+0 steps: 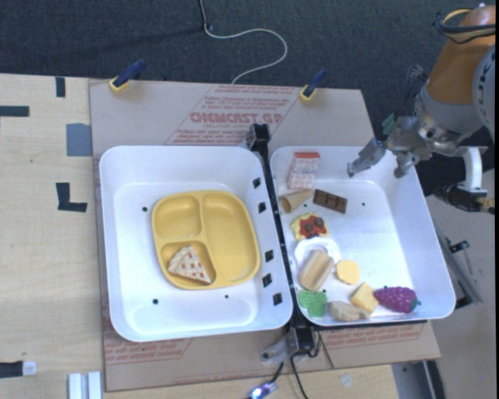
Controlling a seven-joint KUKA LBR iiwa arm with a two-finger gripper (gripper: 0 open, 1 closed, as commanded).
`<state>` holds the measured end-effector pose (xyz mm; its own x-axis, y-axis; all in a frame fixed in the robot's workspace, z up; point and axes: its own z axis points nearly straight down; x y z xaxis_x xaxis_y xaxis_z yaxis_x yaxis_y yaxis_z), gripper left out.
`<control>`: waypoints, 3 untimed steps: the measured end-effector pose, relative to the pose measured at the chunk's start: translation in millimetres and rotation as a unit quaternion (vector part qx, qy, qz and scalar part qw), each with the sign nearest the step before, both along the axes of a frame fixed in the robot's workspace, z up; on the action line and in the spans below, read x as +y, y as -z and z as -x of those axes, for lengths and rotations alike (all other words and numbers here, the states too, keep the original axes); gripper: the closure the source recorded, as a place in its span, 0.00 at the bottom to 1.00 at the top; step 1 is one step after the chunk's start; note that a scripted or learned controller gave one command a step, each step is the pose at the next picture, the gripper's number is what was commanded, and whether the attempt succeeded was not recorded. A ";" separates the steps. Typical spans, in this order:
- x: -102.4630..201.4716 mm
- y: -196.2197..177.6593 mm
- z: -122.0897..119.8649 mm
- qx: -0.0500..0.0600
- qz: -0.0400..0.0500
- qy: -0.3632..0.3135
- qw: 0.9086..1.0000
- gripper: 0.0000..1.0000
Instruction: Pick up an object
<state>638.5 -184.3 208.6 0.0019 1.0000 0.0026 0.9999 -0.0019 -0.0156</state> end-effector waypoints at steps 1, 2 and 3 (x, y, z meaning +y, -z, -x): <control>0.3 -8.8 -3.1 -0.007 0.001 -0.002 1.000 0.00; 1.8 34.3 -4.3 -0.005 0.002 -0.002 1.000 0.00; 8.8 82.0 2.1 -0.005 0.001 -0.002 1.000 0.00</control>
<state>636.4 -175.5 126.6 -0.0021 1.0000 -0.0002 1.0000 0.0020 -0.0054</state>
